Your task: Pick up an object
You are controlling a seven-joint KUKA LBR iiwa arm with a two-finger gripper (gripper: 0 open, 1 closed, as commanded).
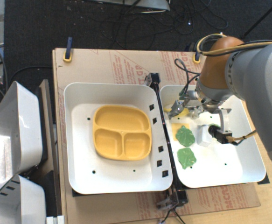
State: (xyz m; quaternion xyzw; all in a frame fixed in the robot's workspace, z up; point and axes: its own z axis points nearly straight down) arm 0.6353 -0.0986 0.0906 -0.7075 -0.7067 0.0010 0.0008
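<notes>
Nearest the camera, two green leaf-shaped pieces are lying in the right bin [247, 171], one [187, 158] toward the near side and the other [184, 136] just beyond it, both close to the bin's left wall. A yellow patch [175, 130] is peeking out at the far leaf's left edge, too covered to make out as a whole shape. A small white block [204, 135] is sitting just right of the far leaf.

The arm [238, 73] is reaching in from the right, cut off by the frame edge, its orange band [217, 62] bulging above the wrist and hiding the far part of the right bin. The gripper [188, 107] is hanging low over that bin's far left corner, pointing toward the divider between the bins; cables and metal parts are crowding it, so how it is set cannot be told, and nothing is visibly in its grasp.

The left bin [75, 125] is holding a yellow divided tray [122, 132], lying flat near its middle, well apart from the gripper.
</notes>
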